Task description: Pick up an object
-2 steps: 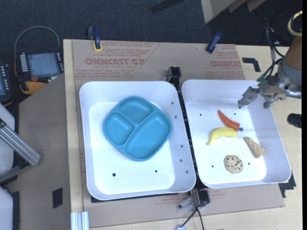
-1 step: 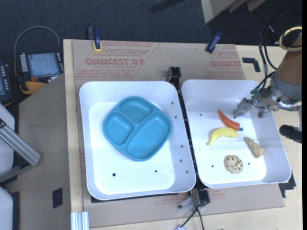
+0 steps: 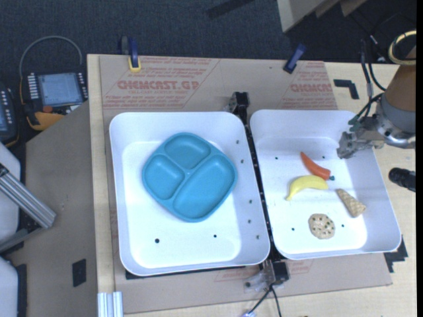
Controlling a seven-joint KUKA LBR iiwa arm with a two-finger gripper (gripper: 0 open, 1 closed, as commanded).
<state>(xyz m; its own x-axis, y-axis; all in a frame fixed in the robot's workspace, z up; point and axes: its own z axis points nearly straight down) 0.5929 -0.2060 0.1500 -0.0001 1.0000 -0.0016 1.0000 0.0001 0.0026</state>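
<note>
Reaching in from the right, the grey arm (image 3: pixel 403 104) with its orange band holds the end effector (image 3: pixel 348 145) above the upper right part of the right bin (image 3: pixel 284 127); whether it is spread or pressed together cannot be told, and nothing shows in its grip. Contents of the right bin: toy carrot (image 3: pixel 315 165), lying just beside the end effector's lower left; banana (image 3: pixel 306 185) touching the carrot's underside; wedge-shaped tan piece (image 3: pixel 351 203) to the banana's right; chocolate-chip cookie (image 3: pixel 321 226) near the front. Contents of the left bin (image 3: pixel 125 137): one blue divided plate (image 3: pixel 190 176), three compartments, lying flat. Both bins rest side by side on the cardboard-covered desk (image 3: pixel 198 78)
</note>
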